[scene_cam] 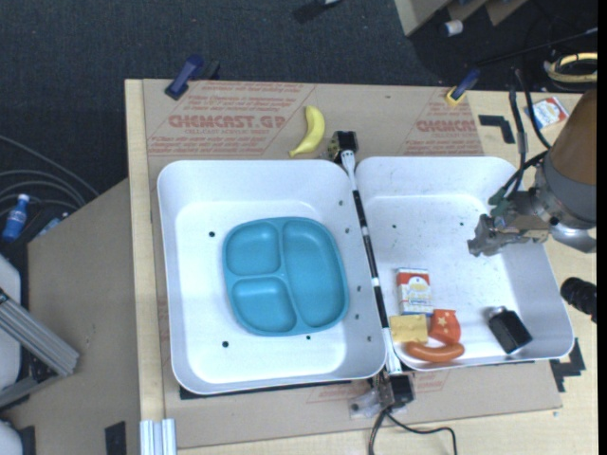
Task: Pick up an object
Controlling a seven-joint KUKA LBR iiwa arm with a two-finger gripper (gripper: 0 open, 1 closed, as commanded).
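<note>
The right bin (427, 183) holds several small things near its front edge: a white and red carton (413, 290), a yellow wedge (409, 328), a red piece (444, 323), an orange sausage (434, 352) and a black block (509, 330). My gripper (482, 241) hangs over the right side of this bin, up and to the right of the carton and apart from all of them. Nothing shows in its grasp. The grey arm with its orange band (579, 150) comes in from the right.
The left bin (190, 254) carries a blue divided plate (285, 275). A yellow banana (308, 131) lies on the bench behind the bins. Blue clamps (185, 76) sit at the bench's far edge, and cables run along the left.
</note>
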